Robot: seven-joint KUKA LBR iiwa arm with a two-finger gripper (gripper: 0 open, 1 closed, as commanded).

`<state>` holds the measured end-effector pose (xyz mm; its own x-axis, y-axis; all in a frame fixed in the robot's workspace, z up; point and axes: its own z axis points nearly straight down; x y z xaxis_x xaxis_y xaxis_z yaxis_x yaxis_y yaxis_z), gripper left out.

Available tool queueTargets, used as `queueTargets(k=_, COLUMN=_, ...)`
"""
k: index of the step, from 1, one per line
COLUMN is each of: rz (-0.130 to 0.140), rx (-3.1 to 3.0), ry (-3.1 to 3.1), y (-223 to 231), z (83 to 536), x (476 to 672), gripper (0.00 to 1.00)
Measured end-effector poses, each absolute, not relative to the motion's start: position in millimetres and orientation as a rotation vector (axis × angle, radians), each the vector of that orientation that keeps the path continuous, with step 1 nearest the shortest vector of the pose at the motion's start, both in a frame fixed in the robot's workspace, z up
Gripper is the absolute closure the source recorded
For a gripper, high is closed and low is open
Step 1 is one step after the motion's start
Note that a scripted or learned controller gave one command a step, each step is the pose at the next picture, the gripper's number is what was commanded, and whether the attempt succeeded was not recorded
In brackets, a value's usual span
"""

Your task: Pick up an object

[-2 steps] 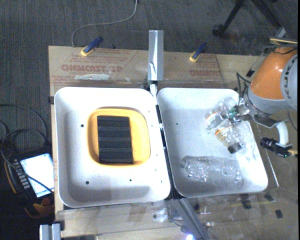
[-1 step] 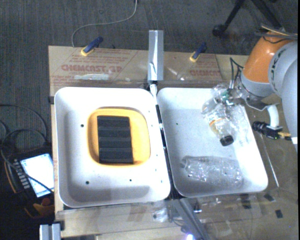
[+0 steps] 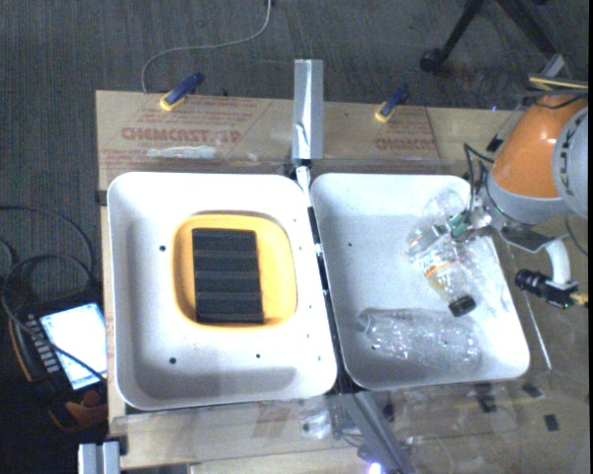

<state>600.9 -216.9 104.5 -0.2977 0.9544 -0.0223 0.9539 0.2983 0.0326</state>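
Because the clear plastic bottle (image 3: 445, 250) lies against the right bin's (image 3: 376, 215) far right corner, the gripper (image 3: 462, 227) hangs over it there, grip state unreadable.

Arm (image 3: 549, 161) reaches in from right, wrist seemingly lowered.

Both bins look like smooth, matt white plastic: the left bin (image 3: 138, 294) holds a glossy yellow tray (image 3: 282, 265) under a dull black ribbed block (image 3: 227, 276). In the right bin (image 3: 366, 255), just beside the jaws, lie clear, crinkled, shiny plastic bottles (image 3: 422, 331). The surface (image 3: 217, 136) looks like brown cardboard, printed red.
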Motion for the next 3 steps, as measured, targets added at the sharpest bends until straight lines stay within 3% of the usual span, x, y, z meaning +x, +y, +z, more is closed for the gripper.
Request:
queueTargets(k=1, rz=0.022, rx=1.618, ry=2.643, y=-223, z=105, x=581.0, gripper=0.0)
queueTargets(k=2, rz=0.027, rx=1.616, ry=2.642, y=-222, z=115, x=582.3, gripper=1.0)
queueTargets(k=3, rz=0.002, rx=1.604, ry=2.7, y=-110, z=197, x=606.4, gripper=1.0)
